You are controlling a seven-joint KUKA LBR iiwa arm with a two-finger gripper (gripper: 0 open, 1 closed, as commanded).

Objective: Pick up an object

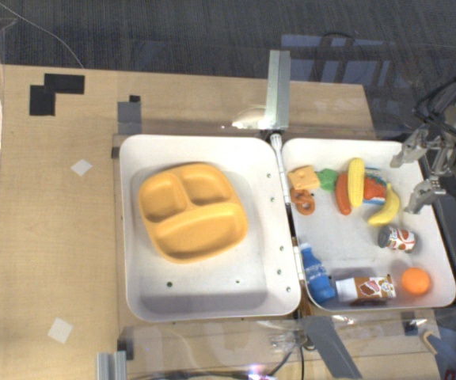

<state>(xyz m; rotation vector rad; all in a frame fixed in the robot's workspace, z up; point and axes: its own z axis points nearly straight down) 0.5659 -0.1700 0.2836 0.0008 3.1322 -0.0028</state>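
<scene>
Nearest candidate for the pick: a banana (388,204), lying in the right bin (347,252) towards its far right side, curved, long axis slanting from upper right down to lower left. Resting against a red-orange piece (343,198) and a yellow cob-like piece (355,182) on its left. Just below, apart from it, a small can (400,240); further towards the near rim, an orange ball (415,282), a brown carton (368,289) and a blue bottle (317,277).

Banana just left of the gripper (415,172) and slightly nearer the camera. Gripper poised at the bin's right rim, fingers (420,196) apparently spread apart with nothing between them, though hard to be sure against the dark clutter behind. Height above the bin not readable from this slant.

Beyond, the left bin (212,291) with a yellow divided plate (191,210), both bins on the pale counter (54,236).
</scene>
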